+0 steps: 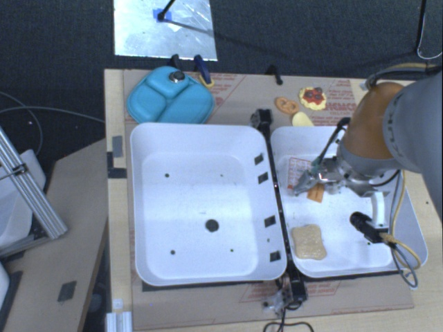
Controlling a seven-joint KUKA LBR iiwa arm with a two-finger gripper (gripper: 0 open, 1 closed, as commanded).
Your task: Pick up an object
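On the cardboard-topped bench (228, 81) two shallow white plastic bins sit side by side, touching along a black clipped divider. The left bin (201, 206) is the larger in view and shows a bare floor with a few small dark holes. The right bin (346, 254) lies partly under the grey arm with the orange band (394, 126), which comes in from the right and covers much of that bin's upper right part. The two-finger gripper (304, 182) is low over the right bin's upper left area, pointing toward the divider; its fingers stand slightly apart, and whether they grip anything cannot be told. A small orange block (315, 194) lies just beside the fingertips, partly hidden by the gripper body, on or next to a flat printed card (299, 166) resting on the bin floor. Nearer the front of the same bin lies a tan, bread-like slab (309, 242), well apart from the gripper.

Behind the bins, a light blue divided plastic tray (169, 97) lies on the bench. Further right along the back edge sit a small pretzel-shaped toy (286, 105), a round pizza-like toy (313, 97) and a pale yellow rounded piece (302, 120), the last touching the right bin's rim.
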